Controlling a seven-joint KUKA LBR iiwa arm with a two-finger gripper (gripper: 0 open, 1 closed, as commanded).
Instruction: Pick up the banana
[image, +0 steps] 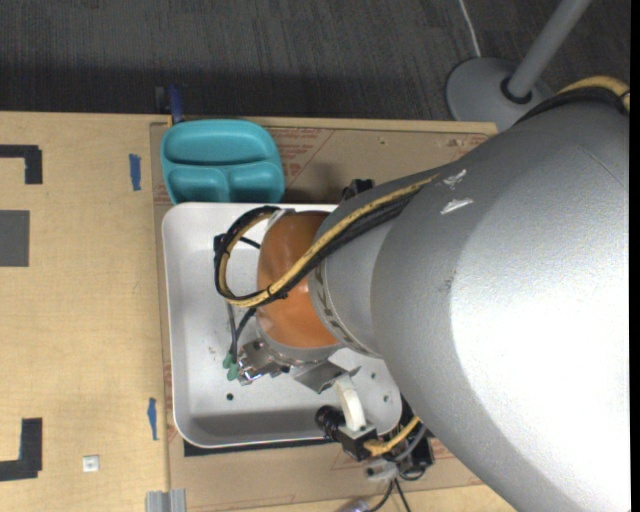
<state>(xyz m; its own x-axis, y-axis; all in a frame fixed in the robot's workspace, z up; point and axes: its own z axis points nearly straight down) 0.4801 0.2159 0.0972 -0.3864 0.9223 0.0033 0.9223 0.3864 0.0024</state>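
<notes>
Arm (480, 260) hangs low over the white bin (190, 330) — tool's state hidden, cannot tell.

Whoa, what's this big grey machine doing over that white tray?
A grey robot arm with an orange band is reaching in from the right and leaning down into a shallow white bin. Its job is to pick up a banana, but the arm's bulk covers most of the bin, so from this angle I cannot tell whether it has hold of anything. A teal divided tray sits on the bench just beyond the bin, untouched.
</notes>
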